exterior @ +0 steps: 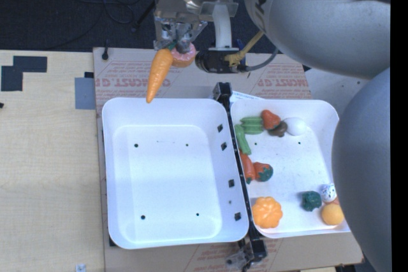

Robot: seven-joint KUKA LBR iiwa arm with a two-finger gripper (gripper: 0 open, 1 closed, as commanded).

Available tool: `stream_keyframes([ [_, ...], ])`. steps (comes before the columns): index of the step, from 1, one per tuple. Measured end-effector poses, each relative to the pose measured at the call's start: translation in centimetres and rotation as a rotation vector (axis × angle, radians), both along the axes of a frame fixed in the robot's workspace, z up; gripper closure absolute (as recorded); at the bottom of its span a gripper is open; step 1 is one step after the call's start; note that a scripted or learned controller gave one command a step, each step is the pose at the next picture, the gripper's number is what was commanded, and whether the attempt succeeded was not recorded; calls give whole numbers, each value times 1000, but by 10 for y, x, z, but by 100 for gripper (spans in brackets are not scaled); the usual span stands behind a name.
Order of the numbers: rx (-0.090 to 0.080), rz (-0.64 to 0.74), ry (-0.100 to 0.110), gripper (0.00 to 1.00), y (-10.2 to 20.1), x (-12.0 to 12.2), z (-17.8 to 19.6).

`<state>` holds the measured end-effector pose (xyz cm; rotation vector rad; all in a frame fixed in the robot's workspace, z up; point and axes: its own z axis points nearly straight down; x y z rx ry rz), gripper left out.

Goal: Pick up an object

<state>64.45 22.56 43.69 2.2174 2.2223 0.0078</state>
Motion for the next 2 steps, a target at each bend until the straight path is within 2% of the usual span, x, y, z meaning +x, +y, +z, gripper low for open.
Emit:
stream_keyframes([
  [1,0,0,2,100,-6,-31,107],
  [2,-9,-2,26,100,2,-74,-70],
])
